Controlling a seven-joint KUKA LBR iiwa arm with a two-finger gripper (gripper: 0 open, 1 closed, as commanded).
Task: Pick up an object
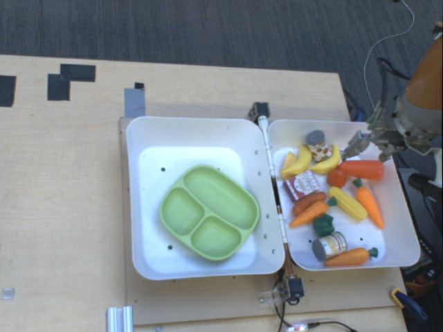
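Lying beside gripper, red pepper, lower-left

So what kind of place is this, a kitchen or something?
More likely a robot test bench: two white bins fixed to a wooden bench, toy food such as a plastic corn cob, and a robot arm reaching in.

The right-hand shallow white plastic bin holds a heap of toy food. Near its far wall lie a yellow plastic banana and a small grey round piece. A red plastic pepper lies toward its right wall, an orange plastic carrot just nearer. At its middle sit a yellow corn cob and a red-and-white packet. By its near wall stand a small tin can and another orange carrot.
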